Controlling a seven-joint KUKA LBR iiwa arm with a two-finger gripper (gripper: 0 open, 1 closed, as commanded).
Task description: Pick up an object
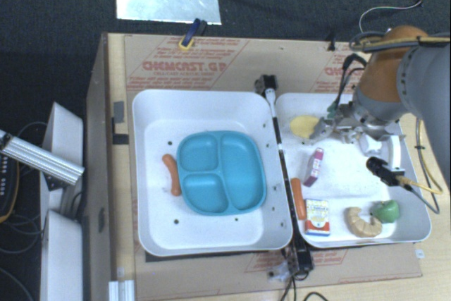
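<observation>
The right bin (416, 222) holds several small items. A pale yellow piece (303, 126) lies at its back left and a purple tube (313, 166) near the middle. An orange sausage (298, 198) rests along the left wall. At the front are a small red and white box (317, 216), a tan croissant-shaped piece (362, 222) and a green item (387, 209). My gripper (352, 132) hangs over the back of this bin, just right of the yellow piece and above the purple tube. I see no item lifted off the bin floor.
The left bin (151, 151) carries a blue divided plate (220, 173) with another orange sausage (171, 174) beside its left edge. A black clamp (268, 84) sits where the bins meet. Cables trail off the right side of the arm (412, 183).
</observation>
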